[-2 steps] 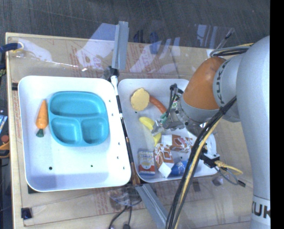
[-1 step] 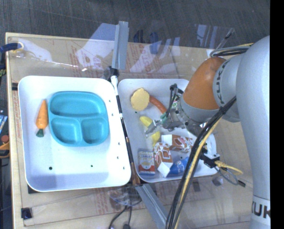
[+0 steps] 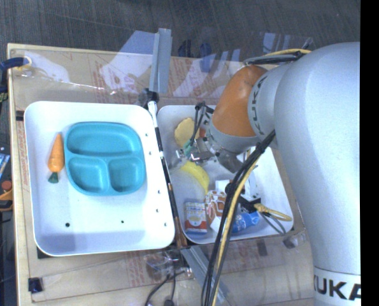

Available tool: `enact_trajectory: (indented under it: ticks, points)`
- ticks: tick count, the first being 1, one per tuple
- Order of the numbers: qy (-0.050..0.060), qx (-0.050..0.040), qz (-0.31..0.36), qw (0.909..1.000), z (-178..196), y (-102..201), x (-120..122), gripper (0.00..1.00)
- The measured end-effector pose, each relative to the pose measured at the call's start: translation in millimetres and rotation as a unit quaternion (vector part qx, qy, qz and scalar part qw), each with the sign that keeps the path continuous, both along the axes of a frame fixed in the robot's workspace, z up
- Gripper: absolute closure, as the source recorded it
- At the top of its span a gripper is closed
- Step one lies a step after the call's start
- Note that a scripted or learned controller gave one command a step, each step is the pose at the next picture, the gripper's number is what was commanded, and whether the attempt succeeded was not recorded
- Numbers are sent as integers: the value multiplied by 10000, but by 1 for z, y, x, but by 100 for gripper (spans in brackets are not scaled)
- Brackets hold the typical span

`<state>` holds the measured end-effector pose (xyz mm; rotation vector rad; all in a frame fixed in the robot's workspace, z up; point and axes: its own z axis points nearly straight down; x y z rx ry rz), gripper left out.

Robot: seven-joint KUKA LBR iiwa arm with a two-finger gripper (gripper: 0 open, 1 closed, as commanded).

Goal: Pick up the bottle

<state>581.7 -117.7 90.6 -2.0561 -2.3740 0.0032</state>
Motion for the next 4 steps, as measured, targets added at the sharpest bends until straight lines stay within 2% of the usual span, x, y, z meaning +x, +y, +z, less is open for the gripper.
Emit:
enact_trajectory:
  ticks: [1, 2, 3, 4]
  points:
    - [11, 9, -1299, 9915, 1, -9, -86, 0]
    - [19, 8, -1274, 9919, 10, -9, -86, 100]
    - [25, 7, -1274, 9918, 10, -9, -87, 0]
    - [49, 10, -1255, 9921, 18, -8, -87, 100]
